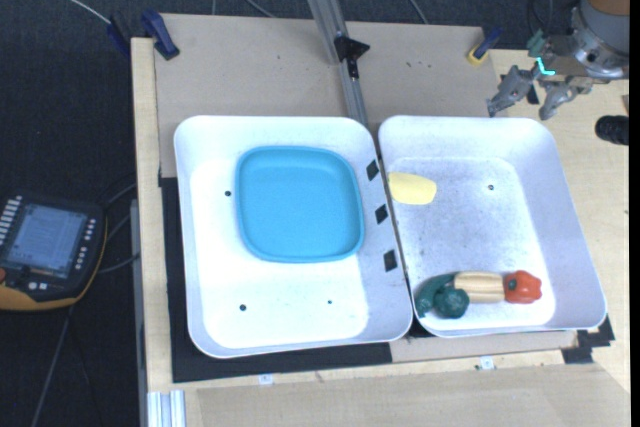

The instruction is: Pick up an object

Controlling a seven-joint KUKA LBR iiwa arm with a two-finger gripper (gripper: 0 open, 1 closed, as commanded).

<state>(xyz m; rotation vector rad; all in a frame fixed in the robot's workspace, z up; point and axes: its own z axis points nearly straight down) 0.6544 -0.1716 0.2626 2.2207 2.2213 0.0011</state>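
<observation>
Gripper position: above the far right corner of the right bin, outside its rim, fingers spread with nothing between them. Candidate objects lie in that bin: a yellow piece near the left wall, and along the near wall a dark green item, a tan cylinder and a red item, packed side by side. Left bin bears a blue tray. Task status, as judged: no object grasped; approach, descent, closure and lift all remain.
</observation>
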